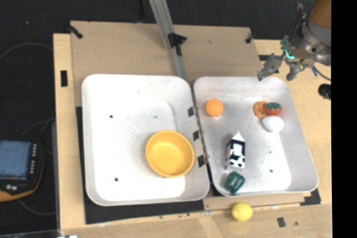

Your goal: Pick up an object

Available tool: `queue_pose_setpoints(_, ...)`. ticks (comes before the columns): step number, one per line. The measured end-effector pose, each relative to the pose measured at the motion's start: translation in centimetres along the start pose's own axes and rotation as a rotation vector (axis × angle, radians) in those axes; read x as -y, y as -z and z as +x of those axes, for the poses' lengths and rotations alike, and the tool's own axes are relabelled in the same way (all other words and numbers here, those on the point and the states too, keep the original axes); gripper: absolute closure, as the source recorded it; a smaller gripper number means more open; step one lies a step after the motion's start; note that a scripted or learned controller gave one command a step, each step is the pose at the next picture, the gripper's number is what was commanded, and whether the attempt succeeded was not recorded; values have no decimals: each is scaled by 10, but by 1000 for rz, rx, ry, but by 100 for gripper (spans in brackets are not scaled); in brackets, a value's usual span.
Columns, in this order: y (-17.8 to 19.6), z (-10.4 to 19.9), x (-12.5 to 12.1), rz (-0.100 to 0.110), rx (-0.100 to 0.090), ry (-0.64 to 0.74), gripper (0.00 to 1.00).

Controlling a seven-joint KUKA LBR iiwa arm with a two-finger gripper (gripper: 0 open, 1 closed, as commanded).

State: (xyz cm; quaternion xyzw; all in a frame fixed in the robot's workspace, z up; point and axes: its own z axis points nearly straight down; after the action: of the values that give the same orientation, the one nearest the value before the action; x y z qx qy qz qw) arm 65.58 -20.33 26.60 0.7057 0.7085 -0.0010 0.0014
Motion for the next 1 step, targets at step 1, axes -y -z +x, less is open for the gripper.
queue_pose_setpoints(1, -46, 6, 3, 3, -1, 1, 0)
